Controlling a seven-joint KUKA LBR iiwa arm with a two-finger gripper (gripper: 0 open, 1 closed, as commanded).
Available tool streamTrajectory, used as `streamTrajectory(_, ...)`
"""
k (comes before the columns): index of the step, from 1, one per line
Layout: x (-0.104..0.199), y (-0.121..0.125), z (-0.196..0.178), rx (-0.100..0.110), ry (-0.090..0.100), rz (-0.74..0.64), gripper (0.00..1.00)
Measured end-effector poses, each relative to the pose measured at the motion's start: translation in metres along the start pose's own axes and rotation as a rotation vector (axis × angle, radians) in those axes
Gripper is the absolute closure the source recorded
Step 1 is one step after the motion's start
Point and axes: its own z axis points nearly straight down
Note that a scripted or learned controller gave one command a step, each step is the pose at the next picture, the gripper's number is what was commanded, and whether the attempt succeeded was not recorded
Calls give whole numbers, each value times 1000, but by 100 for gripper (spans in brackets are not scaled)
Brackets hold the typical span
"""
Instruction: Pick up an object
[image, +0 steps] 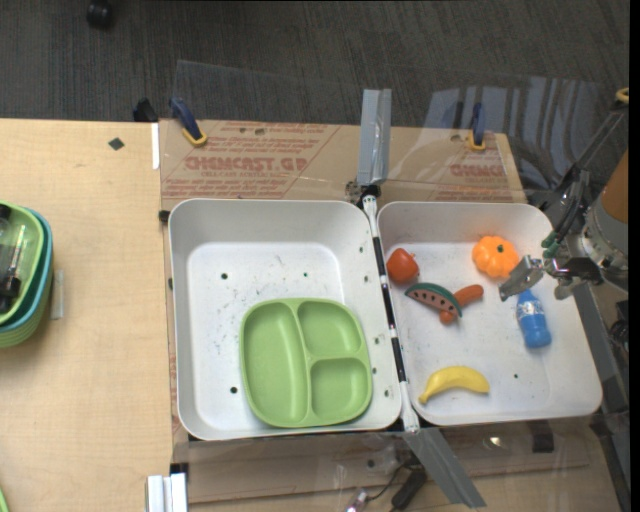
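Position: one fixed camera, mounted above the surface (80, 400), looking down at a slant.
Facing: toward the far edge, where the cardboard sheet (260, 160) lies and dark carpet (300, 50) runs across the top.
Distance: far enough to take in both the left bin (190, 300) and the right bin (570, 390) whole, with spare surface to the left.
Centre: the seam between the two bins sits near the middle.
Right side: the arm (605, 215) comes in here, cut off by the edge.
Bottom: the near rim of the bins and some framing underneath.
Shared views: none, single view.
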Motion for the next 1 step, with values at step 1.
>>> streamTrajectory(1,-1,0,-8,1,0,1,100)
